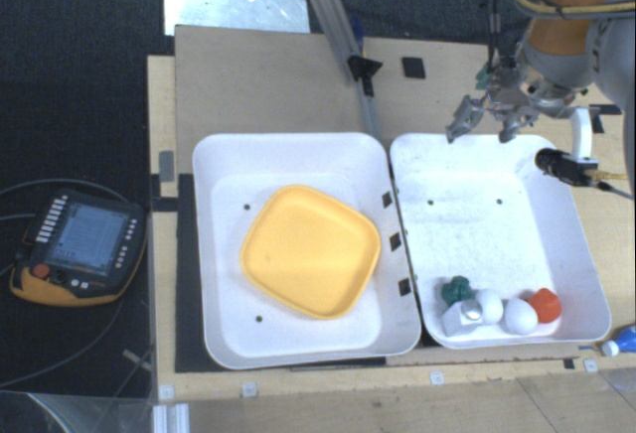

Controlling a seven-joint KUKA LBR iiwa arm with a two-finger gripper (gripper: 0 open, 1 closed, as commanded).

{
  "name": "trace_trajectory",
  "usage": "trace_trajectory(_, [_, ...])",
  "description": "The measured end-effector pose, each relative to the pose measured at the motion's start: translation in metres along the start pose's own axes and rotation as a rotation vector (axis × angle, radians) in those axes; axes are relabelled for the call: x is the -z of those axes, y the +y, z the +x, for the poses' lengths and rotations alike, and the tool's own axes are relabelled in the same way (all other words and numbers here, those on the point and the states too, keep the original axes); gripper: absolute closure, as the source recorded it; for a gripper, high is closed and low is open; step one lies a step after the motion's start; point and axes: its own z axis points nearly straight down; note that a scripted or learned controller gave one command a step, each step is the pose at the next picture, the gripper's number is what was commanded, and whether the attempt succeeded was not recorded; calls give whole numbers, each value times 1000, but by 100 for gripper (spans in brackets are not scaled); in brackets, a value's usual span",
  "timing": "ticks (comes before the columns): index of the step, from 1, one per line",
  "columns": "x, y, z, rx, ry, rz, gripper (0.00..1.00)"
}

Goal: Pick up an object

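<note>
Two white bins are set side by side on the bench. The left bin (214, 222) is occupied by a yellow plate (310, 249). Above the right bin's (497, 213) far rim, the gripper (483, 126) is held with fingers spread, nothing between them. Clustered at the near edge: white ball (521, 316), red ball (544, 303), green toy (457, 289), grey block (460, 319).

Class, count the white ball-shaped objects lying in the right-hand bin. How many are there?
2. One white ball sits beside the green object; the other white ball lies next to the red object. More could be hidden behind them.
</note>
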Motion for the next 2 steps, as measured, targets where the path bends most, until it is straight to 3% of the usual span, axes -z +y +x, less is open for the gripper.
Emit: trace_trajectory(2, [-88, 5, 1, 0, 0, -1, 0])
